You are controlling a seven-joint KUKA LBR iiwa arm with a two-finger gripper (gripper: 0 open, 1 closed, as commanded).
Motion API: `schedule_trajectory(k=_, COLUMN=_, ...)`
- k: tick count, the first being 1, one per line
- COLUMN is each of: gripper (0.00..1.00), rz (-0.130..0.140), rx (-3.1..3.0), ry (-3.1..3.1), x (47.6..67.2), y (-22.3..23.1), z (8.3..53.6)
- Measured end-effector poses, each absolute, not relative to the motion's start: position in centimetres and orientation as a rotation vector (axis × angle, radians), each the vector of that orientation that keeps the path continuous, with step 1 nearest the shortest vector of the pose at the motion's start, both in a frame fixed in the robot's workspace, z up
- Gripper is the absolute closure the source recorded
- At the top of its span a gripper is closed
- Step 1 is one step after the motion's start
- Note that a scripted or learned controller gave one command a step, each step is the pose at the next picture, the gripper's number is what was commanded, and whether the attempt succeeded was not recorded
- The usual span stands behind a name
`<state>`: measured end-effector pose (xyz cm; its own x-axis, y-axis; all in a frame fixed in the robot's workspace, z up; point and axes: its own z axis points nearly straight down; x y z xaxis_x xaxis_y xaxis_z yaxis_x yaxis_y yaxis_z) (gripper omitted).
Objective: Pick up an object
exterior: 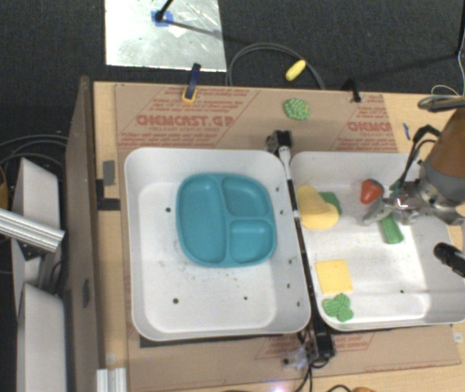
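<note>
Dark carpet surrounds our bench (216, 109), a brown board with red lettering that carries two shallow white bins side by side. We see the left bin (146, 300) holding a teal divided plate (225, 220) near its middle, with bare white floor all around the plate and the widest free strip along the near wall. Our right bin (440, 305) is busier: a yellow rounded piece (318, 211) sits against its left wall, just by the divider between the bins, a yellow square block (333, 275) lies nearer the front, and a green knobbly item (338, 308) rests almost on the front rim. A red-orange piece (370, 190) lies toward the far side, and a green stick-like piece (391, 231) lies just beside the gripper (382, 209). Our arm comes in over the right rim, and the gripper sits low in the bin between the red-orange piece and the green stick-like piece; whether its jaws are spread or pressed together we cannot tell, and we see nothing clearly pinched between them. Open floor remains in the right bin's centre and near right corner. Beyond the bins, another green knobbly lump (297, 109) lies on the board near its far edge
</note>
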<state>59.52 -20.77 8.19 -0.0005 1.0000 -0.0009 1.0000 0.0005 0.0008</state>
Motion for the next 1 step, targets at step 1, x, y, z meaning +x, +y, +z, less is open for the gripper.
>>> schedule_trajectory(k=1, gripper=1.00, rz=0.002, rx=2.211, ry=2.225, x=59.66, y=-20.68, z=9.55)
